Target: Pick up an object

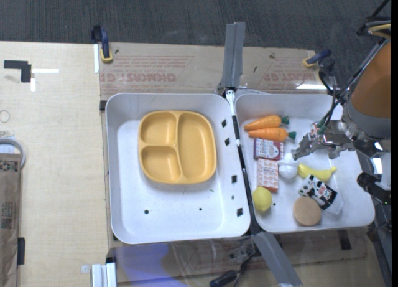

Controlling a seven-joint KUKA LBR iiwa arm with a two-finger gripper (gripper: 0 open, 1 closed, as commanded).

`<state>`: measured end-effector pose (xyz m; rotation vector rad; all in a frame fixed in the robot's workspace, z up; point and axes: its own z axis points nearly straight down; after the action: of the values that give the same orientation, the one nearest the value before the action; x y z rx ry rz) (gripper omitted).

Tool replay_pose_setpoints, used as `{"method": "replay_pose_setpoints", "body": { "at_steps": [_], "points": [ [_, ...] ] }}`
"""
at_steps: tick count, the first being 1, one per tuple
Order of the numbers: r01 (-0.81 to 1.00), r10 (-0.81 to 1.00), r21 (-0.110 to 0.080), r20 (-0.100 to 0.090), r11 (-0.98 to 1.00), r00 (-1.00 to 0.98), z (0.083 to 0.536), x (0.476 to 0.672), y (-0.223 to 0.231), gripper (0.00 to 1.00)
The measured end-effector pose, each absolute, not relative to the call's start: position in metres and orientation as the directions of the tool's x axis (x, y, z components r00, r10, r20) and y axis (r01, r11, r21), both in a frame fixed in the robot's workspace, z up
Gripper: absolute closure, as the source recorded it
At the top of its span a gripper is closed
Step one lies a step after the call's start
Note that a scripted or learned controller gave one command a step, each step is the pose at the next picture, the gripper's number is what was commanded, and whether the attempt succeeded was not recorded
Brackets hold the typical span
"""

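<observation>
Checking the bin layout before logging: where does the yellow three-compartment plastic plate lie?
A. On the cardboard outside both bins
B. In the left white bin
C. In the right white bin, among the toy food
B: the yellow three-compartment plastic plate lies in the left white bin, apart from the two orange toy carrots in the right white bin.

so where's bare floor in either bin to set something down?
Left white bin: bare strip along the near wall, below the yellow divided plate. Right white bin is crowded: two orange carrots, red packets, yellow lemon, gripper. Small gap near its right wall.
</observation>
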<state>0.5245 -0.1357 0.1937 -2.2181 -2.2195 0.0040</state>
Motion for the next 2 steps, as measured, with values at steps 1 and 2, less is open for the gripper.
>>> {"method": "replay_pose_setpoints", "body": {
  "at_steps": [1, 2],
  "points": [
    [0.997, 0.997, -0.003, 0.001, 0.074, -0.074, 0.100, 0.498, -0.180, 0.00],
    [0.969, 0.969, 0.000, 0.000, 0.246, -0.246, 0.091, 0.551, -0.193, 0.00]
  ]
}}
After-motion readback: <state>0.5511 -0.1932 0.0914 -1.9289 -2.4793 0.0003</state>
